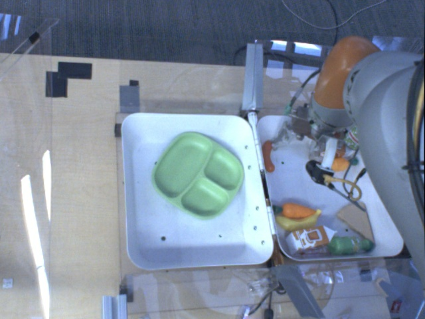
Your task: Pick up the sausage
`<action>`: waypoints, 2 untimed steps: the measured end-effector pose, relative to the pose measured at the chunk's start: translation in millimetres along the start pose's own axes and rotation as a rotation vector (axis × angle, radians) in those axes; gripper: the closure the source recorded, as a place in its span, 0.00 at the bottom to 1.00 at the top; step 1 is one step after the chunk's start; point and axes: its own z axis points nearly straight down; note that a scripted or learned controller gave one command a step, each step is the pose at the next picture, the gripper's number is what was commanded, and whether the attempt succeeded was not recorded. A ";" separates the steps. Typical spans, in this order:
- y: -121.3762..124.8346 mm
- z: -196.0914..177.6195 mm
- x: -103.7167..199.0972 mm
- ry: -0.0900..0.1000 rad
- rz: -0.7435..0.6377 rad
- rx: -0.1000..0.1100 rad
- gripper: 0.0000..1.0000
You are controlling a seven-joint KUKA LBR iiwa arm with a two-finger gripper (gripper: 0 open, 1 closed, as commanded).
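Reddish-orange and slender, the sausage is seen lying in the right bin, close against the wall that it shares with the left bin, its length running along that wall. The gripper is held over the same bin, near the sausage but to the arm's side of it and apart from it. Whether the gripper is open or closed cannot be told, since the wrist hides it from above, and nothing can be seen in its hold.

The chief risk is judged to come from the wall. With the sausage lying so close to it, little room may be left on that side, so the rim could be struck or the sausage merely pushed along. A rounded, smooth body could also be squeezed out sideways if it is gripped off-centre.

Nearer the camera a carrot, a banana, a small carton and a green bottle are grouped well clear of the sausage and should not be disturbed. A green divided plate is set in the left bin.

Printing is visible on the carton, possibly a picture with some lettering, but no word or brand can be read.
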 end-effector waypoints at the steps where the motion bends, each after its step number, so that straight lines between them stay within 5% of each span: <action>1: 1.1 -9.4 4.0 0.004 -0.006 -0.005 1.00; 2: 1.0 -9.2 4.1 0.004 -0.007 -0.004 0.00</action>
